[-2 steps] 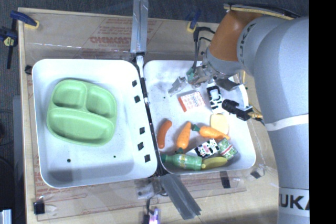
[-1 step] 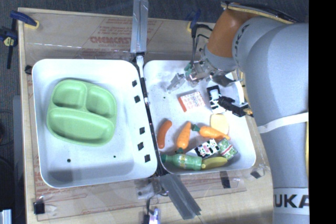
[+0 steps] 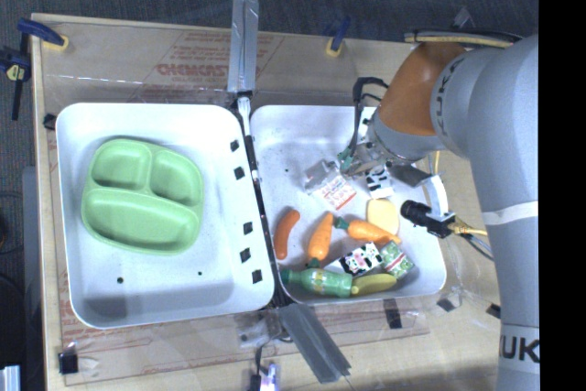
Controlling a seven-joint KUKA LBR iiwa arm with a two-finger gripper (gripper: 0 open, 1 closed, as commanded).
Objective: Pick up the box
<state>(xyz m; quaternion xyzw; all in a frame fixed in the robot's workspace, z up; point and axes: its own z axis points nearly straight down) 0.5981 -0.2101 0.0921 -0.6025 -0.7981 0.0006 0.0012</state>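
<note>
gripper (image 3: pixel 359 162) lowered into right bin (image 3: pixel 275 128), opening and hold impossible to tell | red-and-white box (image 3: pixel 335 190) flat on bin floor just below-left of gripper, apart from toy carrot (image 3: pixel 320 237) cluster, so reachable from above | likely mid-approach

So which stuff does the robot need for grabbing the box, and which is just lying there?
Needed: white-and-red box, gripper.
Just lying there: carrot, green bottle, yellow block, green tray.
</note>
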